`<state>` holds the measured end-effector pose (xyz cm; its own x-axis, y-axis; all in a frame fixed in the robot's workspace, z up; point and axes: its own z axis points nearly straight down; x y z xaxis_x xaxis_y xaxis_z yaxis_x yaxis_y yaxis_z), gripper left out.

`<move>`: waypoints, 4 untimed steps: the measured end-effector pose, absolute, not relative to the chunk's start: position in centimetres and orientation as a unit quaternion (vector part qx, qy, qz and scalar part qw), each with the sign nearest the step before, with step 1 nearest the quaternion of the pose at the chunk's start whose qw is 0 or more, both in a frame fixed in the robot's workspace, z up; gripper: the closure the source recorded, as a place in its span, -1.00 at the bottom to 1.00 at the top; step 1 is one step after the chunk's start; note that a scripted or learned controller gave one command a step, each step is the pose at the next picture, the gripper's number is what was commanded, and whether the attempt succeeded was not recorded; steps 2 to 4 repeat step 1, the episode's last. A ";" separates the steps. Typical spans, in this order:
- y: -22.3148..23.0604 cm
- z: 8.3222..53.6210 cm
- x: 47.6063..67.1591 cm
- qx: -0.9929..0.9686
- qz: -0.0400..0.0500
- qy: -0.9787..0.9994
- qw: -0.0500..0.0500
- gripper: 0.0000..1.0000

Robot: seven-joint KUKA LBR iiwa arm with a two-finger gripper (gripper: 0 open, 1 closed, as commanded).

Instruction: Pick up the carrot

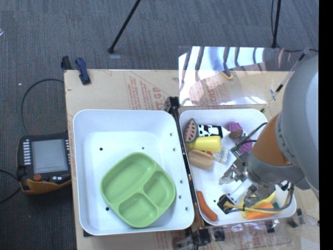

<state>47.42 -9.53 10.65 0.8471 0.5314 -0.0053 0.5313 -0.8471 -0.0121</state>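
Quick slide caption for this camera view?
Arm reaches low into the right bin among toy foods; a green divided plate lies in the left bin.

the bench [125, 87] is viewed from overhead at a slant, moderate range; one bin [86, 139] is framed at 8 o'clock, other bin [252, 117] at 4.

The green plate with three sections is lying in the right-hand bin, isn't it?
Not quite. The green plate with three sections is lying in the left-hand bin, as the camera view shows. The right-hand bin has toy food in it, like the watermelon slice.
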 end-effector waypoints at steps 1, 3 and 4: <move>-12.5 25.1 47.7 -0.889 0.001 -0.458 0.002 -1.00; -12.5 25.1 47.7 -0.889 0.001 -0.458 0.002 -1.00; -12.5 25.1 47.7 -0.889 0.001 -0.458 0.002 -1.00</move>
